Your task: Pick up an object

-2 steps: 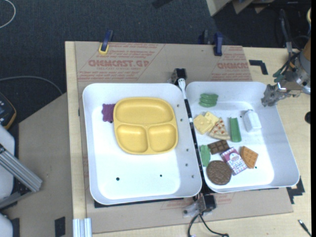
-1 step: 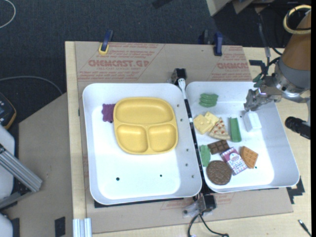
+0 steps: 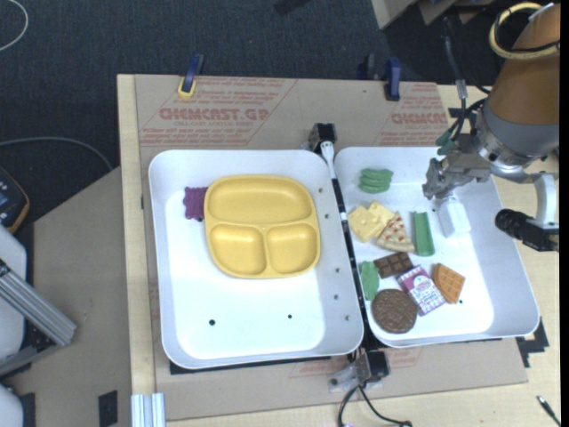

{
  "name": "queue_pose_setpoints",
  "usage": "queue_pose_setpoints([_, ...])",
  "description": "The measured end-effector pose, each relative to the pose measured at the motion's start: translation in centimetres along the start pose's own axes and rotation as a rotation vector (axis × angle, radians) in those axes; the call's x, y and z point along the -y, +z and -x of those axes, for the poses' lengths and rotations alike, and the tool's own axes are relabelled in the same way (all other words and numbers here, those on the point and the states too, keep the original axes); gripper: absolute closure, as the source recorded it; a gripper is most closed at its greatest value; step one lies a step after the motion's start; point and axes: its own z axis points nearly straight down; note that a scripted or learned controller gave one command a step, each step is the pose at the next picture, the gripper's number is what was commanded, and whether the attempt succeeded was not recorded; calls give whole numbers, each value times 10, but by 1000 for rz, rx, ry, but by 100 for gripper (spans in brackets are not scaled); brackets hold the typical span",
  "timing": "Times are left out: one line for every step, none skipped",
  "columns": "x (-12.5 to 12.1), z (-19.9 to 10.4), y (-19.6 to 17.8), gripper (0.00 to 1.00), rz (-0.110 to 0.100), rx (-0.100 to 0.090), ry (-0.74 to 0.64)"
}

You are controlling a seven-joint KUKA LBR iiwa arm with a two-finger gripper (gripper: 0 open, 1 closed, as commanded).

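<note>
The right bin [image 3: 498,265] holds several toy foods. A green ridged piece [image 3: 375,180] lies at the back. A yellow cheese wedge [image 3: 366,221], a pizza slice [image 3: 394,232] and a green stick [image 3: 421,234] lie in the middle. Toward the front are a chocolate bar [image 3: 392,263], a green pod [image 3: 369,279], a round brown cookie [image 3: 393,310], a pink packet [image 3: 420,289] and an orange waffle [image 3: 449,282]. My gripper [image 3: 443,201] hangs over the bin's back right part, just right of the green stick, with nothing visibly held.
The left bin [image 3: 178,265] holds a yellow divided plate [image 3: 262,225], with a purple piece [image 3: 194,203] at its left edge. Blue clamps [image 3: 391,76] sit on the board's far edge. A black fitting [image 3: 524,228] sticks out beside the arm on the right.
</note>
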Motion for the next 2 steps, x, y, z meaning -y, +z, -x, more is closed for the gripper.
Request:
queue_pose_setpoints([2, -41, 8, 100, 1, 1, 1])
queue_pose_setpoints([13, -90, 3, 100, 0, 0, 1])
